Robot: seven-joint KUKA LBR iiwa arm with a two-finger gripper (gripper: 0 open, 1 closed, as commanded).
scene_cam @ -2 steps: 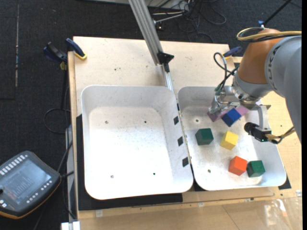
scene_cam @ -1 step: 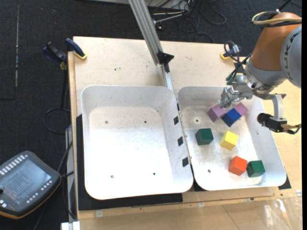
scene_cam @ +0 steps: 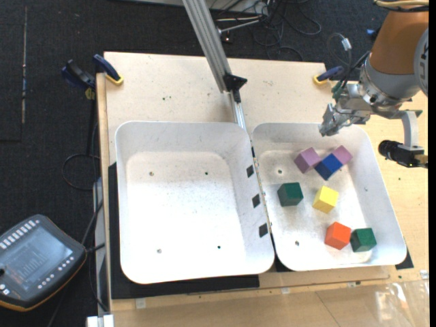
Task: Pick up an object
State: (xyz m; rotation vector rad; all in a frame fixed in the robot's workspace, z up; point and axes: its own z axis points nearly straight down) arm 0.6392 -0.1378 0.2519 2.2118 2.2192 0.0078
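Orange block (scene_cam: 337,235) lay far from the gripper (scene_cam: 332,125), its finger spread unclear, which hovered nearest the blue block (scene_cam: 330,165); descending squarely seemed wise.

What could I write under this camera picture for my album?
Robot hand hovers above seven colored blocks in the right bin.

No text, label, brand or number can be read anywhere. The screen of the handheld pendant (scene_cam: 30,261) at lower left shows faint lines too small to make out, and the coloured blocks carry no markings.
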